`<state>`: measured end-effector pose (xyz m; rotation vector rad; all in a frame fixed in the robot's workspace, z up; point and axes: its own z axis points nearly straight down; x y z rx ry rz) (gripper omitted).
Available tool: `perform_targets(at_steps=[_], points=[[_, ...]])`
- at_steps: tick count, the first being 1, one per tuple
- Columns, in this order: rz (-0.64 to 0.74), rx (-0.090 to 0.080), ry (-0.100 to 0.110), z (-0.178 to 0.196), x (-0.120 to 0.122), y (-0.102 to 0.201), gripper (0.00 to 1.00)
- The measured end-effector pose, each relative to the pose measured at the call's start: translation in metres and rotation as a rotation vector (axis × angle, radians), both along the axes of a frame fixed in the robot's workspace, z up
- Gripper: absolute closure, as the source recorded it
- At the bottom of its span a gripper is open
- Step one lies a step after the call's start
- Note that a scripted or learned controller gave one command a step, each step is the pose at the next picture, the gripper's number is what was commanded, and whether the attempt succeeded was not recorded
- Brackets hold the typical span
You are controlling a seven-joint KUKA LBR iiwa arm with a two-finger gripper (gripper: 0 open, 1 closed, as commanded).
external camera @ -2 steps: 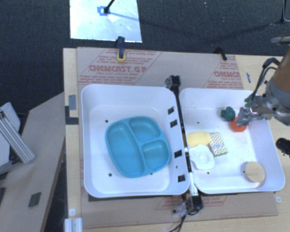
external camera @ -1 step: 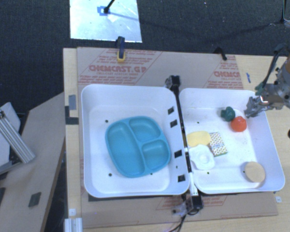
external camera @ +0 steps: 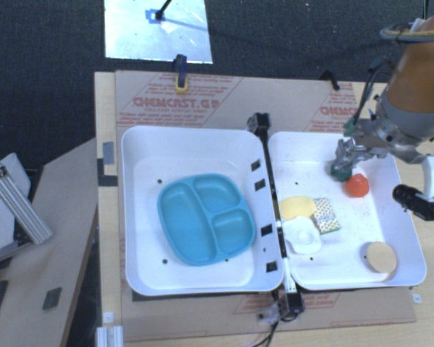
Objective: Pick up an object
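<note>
Currently: grey arm with orange band enters from right; two-finger gripper (external camera: pixel 345 163) low over far part of right shallow white bin (external camera: pixel 412 262). Jaw state: cannot tell; nothing visibly held. Small round red-orange object (external camera: pixel 357 185) lies just beside gripper, nearer camera. Pale yellow oval piece (external camera: pixel 297 207), patterned square packet (external camera: pixel 325 215), white rounded piece (external camera: pixel 302 235), tan round disc (external camera: pixel 380 257) also in right bin. Left white bin (external camera: pixel 141 194) holds blue three-compartment plastic tray (external camera: pixel 205 217).
</note>
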<state>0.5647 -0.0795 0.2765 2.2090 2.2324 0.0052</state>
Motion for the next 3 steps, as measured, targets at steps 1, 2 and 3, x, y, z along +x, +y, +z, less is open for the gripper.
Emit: perform_targets(at_steps=[1,2,3], points=[[-0.001,0.0,0.0,0.001,0.009,0.049,1.0],[-0.001,0.0,0.002,-0.017,0.013,0.109,1.0],[0.0,0.001,0.001,-0.016,0.024,0.163,1.0]])
